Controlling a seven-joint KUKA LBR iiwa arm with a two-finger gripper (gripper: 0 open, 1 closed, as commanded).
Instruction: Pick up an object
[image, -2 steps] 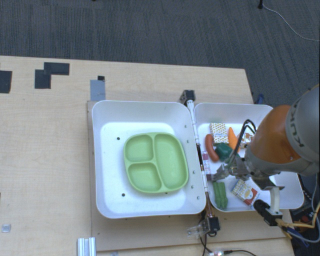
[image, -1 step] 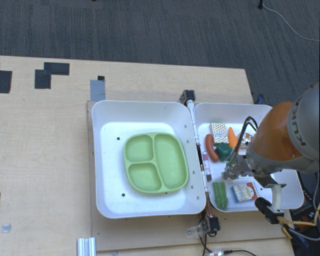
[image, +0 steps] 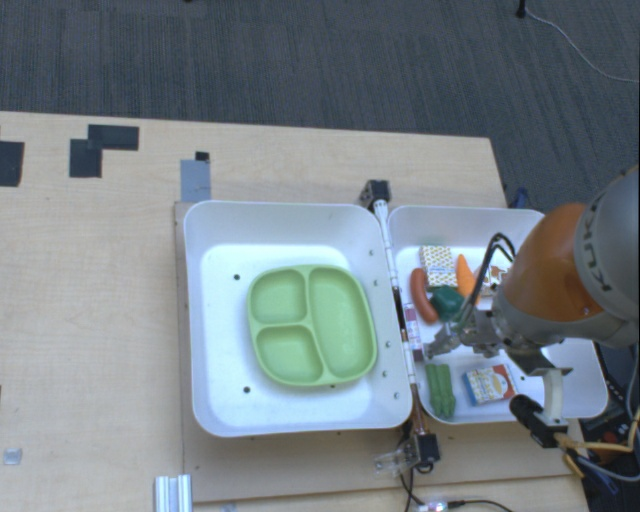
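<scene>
The right bin (image: 590, 395) holds several small items. At its back lie a patterned packet (image: 436, 263) and an orange carrot-like piece (image: 465, 274). A red sausage shape (image: 423, 299) rests beside a dark green item (image: 447, 298). Near the front are a green cucumber-like piece (image: 440, 390) and a small printed box (image: 486, 383). My gripper (image: 446, 341) hangs low over the bin's middle, between the dark green item and the cucumber-like piece. The wrist hides what lies right under it.
The left bin (image: 215, 330) carries a light green divided plate (image: 311, 325). A ridge with a clamp (image: 377, 192) separates the two bins. The arm's orange band (image: 545, 270) covers the right bin's right half. Cables (image: 415, 455) lie at the bench's front edge.
</scene>
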